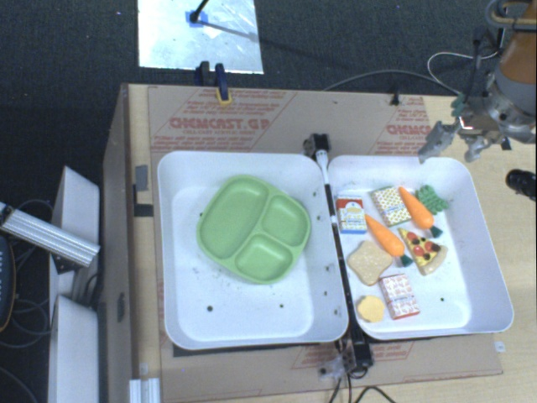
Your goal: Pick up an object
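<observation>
The right bin (pixel 482 263) holds small toy foods: two orange carrots (pixel 384 235) (pixel 415 206), a pizza slice (pixel 424 251), a bread slice (pixel 369 261), a red-and-white carton (pixel 350 212), a patterned packet (pixel 388 204), a red packet (pixel 399 296), a yellow disc (pixel 370 309) and a green leafy piece (pixel 433 198). My gripper (pixel 456 145) hangs above the far right corner of this bin, raised well over the items. Its two fingers are spread, so it is open with nothing between them.
In the left bin (pixel 180 250) lies a green divided plate (pixel 254 227). A ridge (pixel 333 233) separates the two bins. Cardboard (pixel 252 116) lines the bench behind them, with blue clamps (pixel 214 75) at its far edge. Cables (pixel 453 61) run near the arm.
</observation>
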Robot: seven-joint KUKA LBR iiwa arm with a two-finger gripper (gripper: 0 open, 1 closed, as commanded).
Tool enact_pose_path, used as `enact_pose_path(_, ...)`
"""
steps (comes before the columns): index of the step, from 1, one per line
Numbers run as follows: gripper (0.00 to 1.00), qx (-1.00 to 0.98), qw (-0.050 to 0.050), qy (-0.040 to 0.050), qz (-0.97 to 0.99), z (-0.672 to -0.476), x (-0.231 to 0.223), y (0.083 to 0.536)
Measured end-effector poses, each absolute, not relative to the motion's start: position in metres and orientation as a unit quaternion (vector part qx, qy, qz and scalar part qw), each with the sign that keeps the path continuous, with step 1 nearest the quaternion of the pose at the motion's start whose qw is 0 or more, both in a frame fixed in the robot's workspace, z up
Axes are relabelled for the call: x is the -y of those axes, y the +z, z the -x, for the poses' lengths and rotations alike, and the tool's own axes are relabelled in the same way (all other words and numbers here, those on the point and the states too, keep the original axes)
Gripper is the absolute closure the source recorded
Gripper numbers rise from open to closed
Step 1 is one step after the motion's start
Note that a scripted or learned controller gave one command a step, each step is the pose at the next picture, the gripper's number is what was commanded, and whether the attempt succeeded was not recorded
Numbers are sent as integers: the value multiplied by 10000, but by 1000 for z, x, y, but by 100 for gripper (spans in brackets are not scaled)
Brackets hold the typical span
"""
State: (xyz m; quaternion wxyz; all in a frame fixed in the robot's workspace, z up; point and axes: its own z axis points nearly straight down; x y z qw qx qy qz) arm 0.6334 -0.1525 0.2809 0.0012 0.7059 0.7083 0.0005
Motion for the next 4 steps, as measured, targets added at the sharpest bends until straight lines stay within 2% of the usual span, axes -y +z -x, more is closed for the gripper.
enact_pose_path(1, 0, -7076, -3, -3, -7067, -620, 157, 169)
enact_pose_path(2, 0, -7087, -9, -1, -7056, -668, 117, 83)
enact_pose_path(3, 100, -7095, 18, 10, -7047, -669, 118, 96)
enact_pose_path(4, 0, -7096, 17, 9, -7046, -669, 118, 95)
